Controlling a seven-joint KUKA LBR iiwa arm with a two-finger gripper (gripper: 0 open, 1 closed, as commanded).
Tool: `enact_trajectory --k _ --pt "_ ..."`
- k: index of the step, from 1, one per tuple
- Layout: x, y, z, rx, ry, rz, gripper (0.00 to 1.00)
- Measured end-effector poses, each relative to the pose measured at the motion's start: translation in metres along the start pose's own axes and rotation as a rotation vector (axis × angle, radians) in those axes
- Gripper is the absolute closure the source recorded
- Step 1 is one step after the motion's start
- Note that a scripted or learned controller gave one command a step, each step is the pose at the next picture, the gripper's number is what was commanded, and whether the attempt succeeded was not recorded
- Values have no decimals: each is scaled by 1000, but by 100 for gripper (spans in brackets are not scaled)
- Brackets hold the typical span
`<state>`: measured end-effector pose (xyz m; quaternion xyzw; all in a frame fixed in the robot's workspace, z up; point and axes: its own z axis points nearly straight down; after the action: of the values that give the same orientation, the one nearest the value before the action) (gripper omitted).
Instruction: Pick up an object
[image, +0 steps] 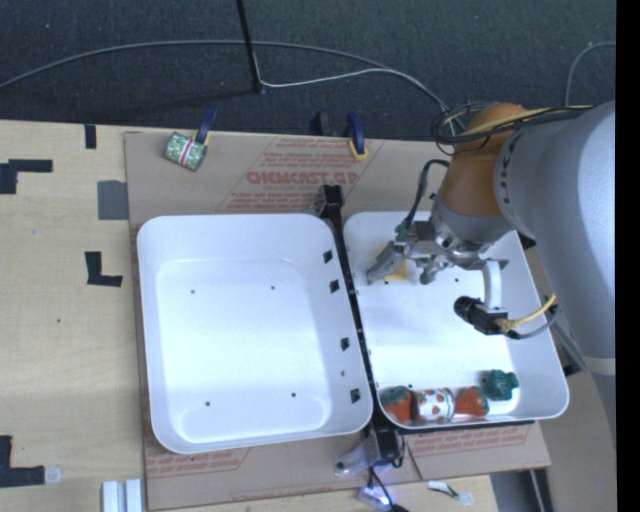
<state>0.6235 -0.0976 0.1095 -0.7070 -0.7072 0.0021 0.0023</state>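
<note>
Arm over the right bin, toys along its near wall

A small green-patterned block (186, 151) lies on cardboard printed "CHEMCAST GP". The left bin (160, 250) adjoins the right bin (545, 345), where the pincer (405, 268) hangs low; its opening cannot be told. Small toys (440, 403) form a left-to-right row against the near wall.

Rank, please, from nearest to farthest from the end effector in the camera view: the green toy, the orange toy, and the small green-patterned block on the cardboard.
From the end effector:
1. Orange toy, right bin's near-left corner; the green toy is almost as close.
2. Green toy, near-right corner.
3. Green-patterned block, outside the bins, far left.
</note>
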Motion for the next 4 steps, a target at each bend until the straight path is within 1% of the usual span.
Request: enact_trajectory --k 1,2,3,4 --pt "-24 32 3 -6 -1 1 0" --pt "-3 -8 25 -5 -1 -1 0" --pt "-35 3 4 -7 -1 1 0" --pt "-18 -17 -87 -12 -1 -1 0"
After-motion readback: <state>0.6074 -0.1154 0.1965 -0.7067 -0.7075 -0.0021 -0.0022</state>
